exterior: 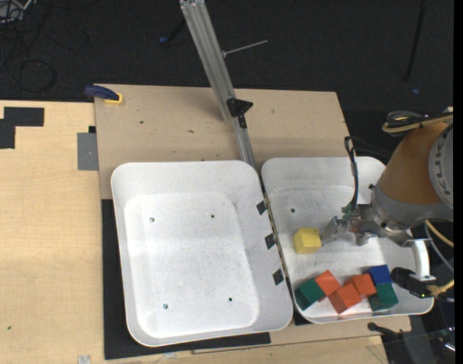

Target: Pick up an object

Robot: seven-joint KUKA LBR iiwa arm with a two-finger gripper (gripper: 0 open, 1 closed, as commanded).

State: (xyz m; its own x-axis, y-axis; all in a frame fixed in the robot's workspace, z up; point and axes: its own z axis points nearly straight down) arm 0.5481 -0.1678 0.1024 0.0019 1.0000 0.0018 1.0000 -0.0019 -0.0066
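My pincer (339, 226) sits low in the right bin (322, 174), just beside a yellow block (307, 240).

Nearest the worktop's (178, 123) front edge, along the right bin's front wall, I see a cluster of blocks packed close together: a green block (310, 292), an orange block (328, 282), a second orange block (344, 299), a third orange block (363, 284), a blue block (379, 274) and a dark green block (383, 299). Farther in, near the bin's middle, the yellow block lies alone, with my pincer just to its right; I cannot tell whether it is apart or together, and nothing shows clamped in it. The left bin (193, 174) lies alongside. Beyond both bins a metal rail (213, 59) slants past the worktop's far edge.
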